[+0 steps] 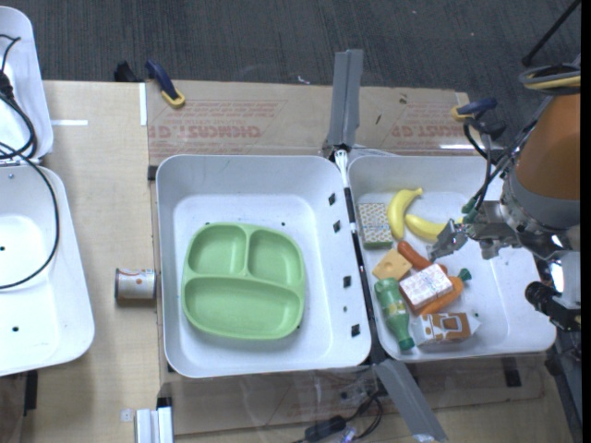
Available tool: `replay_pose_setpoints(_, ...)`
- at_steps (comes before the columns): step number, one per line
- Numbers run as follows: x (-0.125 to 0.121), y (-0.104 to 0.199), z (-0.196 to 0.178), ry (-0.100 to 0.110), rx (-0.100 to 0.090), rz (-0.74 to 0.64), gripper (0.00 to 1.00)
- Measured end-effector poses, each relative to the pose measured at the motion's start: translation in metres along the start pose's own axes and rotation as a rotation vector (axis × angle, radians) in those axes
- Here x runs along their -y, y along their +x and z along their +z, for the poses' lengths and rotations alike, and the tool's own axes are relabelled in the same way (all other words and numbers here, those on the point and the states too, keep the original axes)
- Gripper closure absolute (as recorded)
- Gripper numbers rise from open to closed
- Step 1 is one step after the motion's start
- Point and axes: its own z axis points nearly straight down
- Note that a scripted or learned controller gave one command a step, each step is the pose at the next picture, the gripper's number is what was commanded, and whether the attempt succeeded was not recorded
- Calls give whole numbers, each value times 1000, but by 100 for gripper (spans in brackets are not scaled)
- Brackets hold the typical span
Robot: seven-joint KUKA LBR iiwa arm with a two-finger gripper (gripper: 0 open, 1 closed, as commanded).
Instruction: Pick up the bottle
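1. A grey arm with an orange band is reaching in from the right over the right-hand white bin (517,340), one of two shallow bins sitting side by side on the desk (102,109).
2. Its hand (452,238) is hovering near the middle of that bin, just beside the banana (406,212) and above a small orange piece (413,253). Whether its fingers are apart or together cannot be told from this slanted view, and nothing can be seen held in it.
3. The bottle (392,314), green with a darker cap end, is lying on its side near the left wall of the right bin, toward the front edge, pointing roughly front to back.
4. It is crowded: a wedge of cheese (391,267) is sitting just behind it, a red and white box (428,286) is lying just to its right, and a small carton (445,329) is resting at its lower right, apparently touching it.
5. To do this step well, the hand probably needs to be travelling left and toward the front, until it is centred over the bottle's body.
6. Turning the fingers across the bottle's narrow width, not along its length, looks wisest.
7. Descending between the bin wall and the box is likely the tight part; clipping either could be nudging the bottle away.
8. The left bin is holding a green divided plate (245,282), well apart from the job.
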Motion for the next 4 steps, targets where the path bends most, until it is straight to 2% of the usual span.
replay_pose_setpoints(1, 28, 103, 26, 1, 1, -109, 0)
replay_pose_setpoints(2, 28, 156, 26, -2, 3, 63, 0)
replay_pose_setpoints(3, 25, 25, 26, -2, 2, 93, 0)
replay_pose_setpoints(4, 27, 119, 26, -2, 2, 223, 0)
